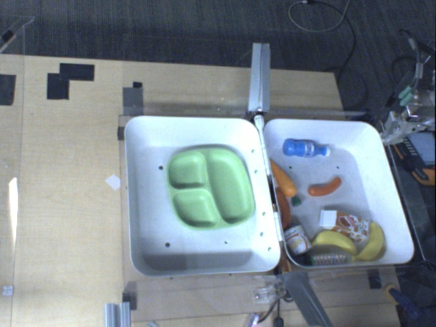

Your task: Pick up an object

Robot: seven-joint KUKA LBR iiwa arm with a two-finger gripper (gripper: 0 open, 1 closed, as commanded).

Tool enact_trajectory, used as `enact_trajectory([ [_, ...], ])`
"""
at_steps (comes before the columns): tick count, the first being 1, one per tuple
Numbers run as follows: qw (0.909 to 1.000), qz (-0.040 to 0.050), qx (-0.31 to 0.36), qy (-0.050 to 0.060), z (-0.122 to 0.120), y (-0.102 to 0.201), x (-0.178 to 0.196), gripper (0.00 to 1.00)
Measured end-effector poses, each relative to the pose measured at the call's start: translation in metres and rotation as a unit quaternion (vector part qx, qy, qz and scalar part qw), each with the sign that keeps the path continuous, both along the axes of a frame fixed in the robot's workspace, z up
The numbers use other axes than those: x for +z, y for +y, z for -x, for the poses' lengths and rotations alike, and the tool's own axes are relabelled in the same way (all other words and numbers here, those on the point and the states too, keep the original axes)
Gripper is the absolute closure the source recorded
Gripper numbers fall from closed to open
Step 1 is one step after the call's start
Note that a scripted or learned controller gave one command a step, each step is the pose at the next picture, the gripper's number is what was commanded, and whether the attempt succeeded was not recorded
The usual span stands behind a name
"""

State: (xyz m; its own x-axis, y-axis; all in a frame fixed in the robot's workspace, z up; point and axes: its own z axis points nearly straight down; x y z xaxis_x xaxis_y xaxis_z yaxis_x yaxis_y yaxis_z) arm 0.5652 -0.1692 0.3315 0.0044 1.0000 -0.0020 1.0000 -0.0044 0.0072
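Pale wood first: the light wooden tabletop (61, 203) runs across the nine o'clock side, with black square patches (68, 79) up towards ten o'clock. Moving in, the left shallow white plastic bin (143, 251) holds one thing, a light green plastic tray with three compartments (208, 186), lying flat in the bin's middle and well clear of the walls.

On to the centre line, where an upright grey metal post (259, 73) stands at twelve o'clock, right where the two bins meet.

Now the right shallow white plastic bin (392, 196), and this is where the things to pick are. A blue plastic bottle with a white cap (305, 148) lies on its side at the bin's twelve o'clock. An orange carrot-shaped toy (283, 178) hugs the nine o'clock wall. Near the bin's middle lies a curved red-orange sausage-shaped toy (324, 187), apart from everything else.

Down at six o'clock it gets crowded: a small round tin with a pale label (296, 238), a small white block (328, 218), a red-and-white printed packet (353, 225) just beside it, and a bunch of yellow toy bananas (354, 242) touching the packet.

Out at the far three o'clock edge, beyond the right bin's upper corner, sits the grey metal gripper (414, 111), hung with cables and well apart from every object. Spread or closed? I cannot tell from here.
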Motion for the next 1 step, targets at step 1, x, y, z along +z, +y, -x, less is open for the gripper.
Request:
enact_trajectory([
  [1, 0.9974, -0.0007, -0.073, 0.001, -0.0154, -0.0198, -0.0278, 1.00],
])
